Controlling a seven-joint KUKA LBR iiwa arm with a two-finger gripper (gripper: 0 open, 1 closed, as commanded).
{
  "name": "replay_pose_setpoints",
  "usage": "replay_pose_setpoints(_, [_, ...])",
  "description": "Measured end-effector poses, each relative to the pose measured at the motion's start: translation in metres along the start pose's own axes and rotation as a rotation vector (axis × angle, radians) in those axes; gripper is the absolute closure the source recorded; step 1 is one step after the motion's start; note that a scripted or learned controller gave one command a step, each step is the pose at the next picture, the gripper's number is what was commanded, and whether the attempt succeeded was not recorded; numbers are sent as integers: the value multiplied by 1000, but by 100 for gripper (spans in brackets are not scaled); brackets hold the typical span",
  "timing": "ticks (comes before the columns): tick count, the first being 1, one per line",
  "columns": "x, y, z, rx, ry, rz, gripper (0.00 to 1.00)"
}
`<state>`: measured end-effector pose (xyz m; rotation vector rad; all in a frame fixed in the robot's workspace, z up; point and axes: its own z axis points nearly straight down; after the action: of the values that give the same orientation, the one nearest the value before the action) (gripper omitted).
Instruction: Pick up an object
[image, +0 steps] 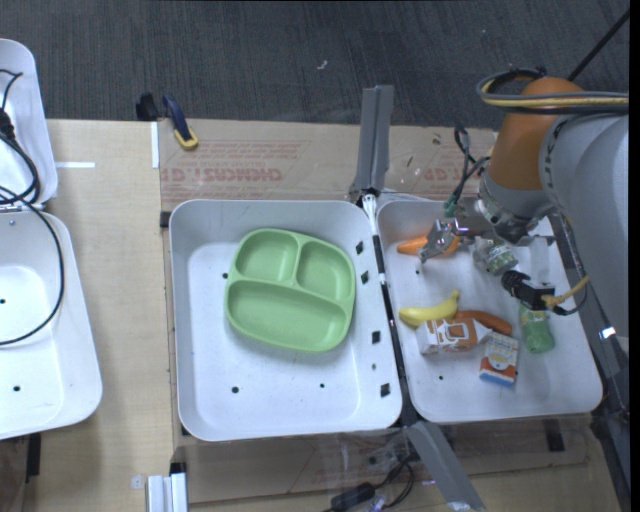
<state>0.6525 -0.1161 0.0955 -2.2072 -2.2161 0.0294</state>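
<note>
Claw (437, 243) is hovering in the right bin (560, 400), upper centre-right of frame, just beside the carrot (411, 244); finger state cannot be told. Banana (428, 310) is lying lower down, near a carton (452, 335).

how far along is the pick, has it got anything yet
Early stage. Done: the arm has reached into the right bin, with the gripper low by the orange carrot-like piece near the back wall. In hand: nothing visibly held. Left: grasp and lift something; the banana, cartons and green bottle lie untouched, and the green tray sits in the left bin.
</note>
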Motion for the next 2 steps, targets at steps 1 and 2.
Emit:
replay_pose_setpoints(1, [0, 0, 0, 0, 0, 0, 0])
replay_pose_setpoints(2, [0, 0, 0, 0, 0, 0, 0])
